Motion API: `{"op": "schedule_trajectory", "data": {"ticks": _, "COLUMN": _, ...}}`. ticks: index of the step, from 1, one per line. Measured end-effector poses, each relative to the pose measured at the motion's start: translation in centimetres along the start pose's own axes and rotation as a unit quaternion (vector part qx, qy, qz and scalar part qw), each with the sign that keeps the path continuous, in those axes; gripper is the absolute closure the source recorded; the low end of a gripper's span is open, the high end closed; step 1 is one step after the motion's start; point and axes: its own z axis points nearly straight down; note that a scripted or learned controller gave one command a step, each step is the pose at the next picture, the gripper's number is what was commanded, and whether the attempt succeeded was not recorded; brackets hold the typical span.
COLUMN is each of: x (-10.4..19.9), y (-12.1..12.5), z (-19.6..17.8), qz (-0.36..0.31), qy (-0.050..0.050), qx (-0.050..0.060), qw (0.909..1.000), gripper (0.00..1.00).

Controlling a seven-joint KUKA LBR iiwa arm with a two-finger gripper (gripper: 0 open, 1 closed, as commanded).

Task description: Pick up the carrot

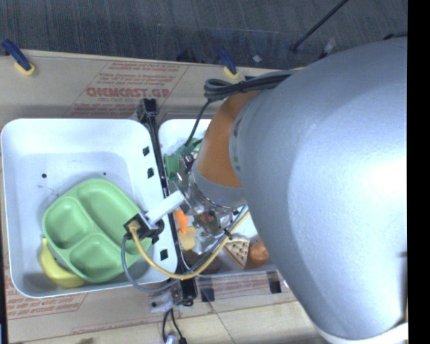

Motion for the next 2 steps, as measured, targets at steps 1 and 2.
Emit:
{"op": "schedule_trajectory", "data": {"ticks": 1, "x": 0.00, "y": 0.00, "z": 0.00, "qz": 0.000, "qy": 0.000, "qx": 0.000, "qw": 1.0000, "gripper": 0.00}}
{"op": "schedule_trajectory", "data": {"ticks": 2, "x": 0.00, "y": 0.00, "z": 0.00, "qz": 0.000, "qy": 0.000, "qx": 0.000, "qw": 1.0000, "gripper": 0.00}}
